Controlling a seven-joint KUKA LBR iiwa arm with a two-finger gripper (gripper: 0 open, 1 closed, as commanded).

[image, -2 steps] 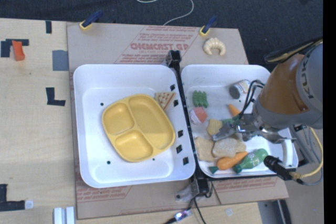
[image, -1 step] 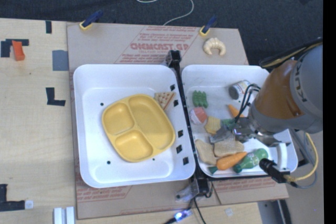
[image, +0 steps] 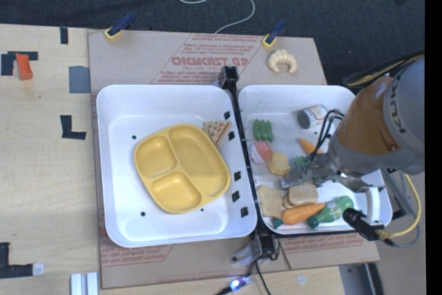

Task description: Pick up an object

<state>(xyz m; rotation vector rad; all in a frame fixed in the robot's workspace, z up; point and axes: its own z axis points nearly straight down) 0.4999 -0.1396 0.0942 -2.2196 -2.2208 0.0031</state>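
claw [image: 298,178] low in right bin [image: 290,94], over heap of play food; my finger state: cannot tell. nearest target, bread slice [image: 302,195], lies just below claw, carrot [image: 302,213] beyond, long axis left-right.

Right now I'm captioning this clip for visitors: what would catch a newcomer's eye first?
First, the yellow divided plate filling the left bin, a waffle-patterned cracker at its upper right edge. Next, the grey-and-orange arm reaching over the right bin, its claw down among toy foods, above an orange carrot.
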